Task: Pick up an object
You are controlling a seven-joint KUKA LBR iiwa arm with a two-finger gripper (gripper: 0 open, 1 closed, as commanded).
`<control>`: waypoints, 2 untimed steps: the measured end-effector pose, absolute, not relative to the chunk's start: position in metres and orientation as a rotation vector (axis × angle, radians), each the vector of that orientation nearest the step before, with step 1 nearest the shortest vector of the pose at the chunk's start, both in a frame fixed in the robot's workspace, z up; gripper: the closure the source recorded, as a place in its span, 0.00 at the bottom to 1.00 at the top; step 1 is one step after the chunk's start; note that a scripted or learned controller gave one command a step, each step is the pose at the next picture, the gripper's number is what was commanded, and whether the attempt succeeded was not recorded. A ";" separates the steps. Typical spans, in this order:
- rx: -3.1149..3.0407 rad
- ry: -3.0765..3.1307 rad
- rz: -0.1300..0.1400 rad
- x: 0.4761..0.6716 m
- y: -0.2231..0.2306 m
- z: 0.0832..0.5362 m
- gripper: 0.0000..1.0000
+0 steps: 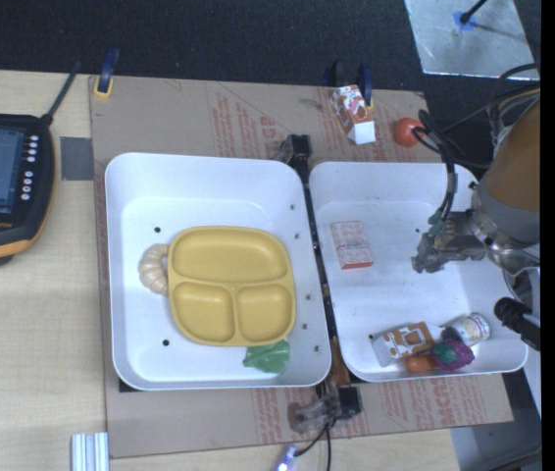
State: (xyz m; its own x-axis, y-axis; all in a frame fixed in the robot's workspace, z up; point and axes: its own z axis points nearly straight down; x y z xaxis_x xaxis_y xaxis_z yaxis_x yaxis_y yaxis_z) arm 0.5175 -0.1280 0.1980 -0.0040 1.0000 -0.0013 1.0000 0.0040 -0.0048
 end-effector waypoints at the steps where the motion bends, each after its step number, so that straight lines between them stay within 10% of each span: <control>1: -2.213 -2.226 0.004 0.577 -0.076 0.192 1.00; 2: -2.209 -2.229 0.007 0.577 -0.077 0.202 1.00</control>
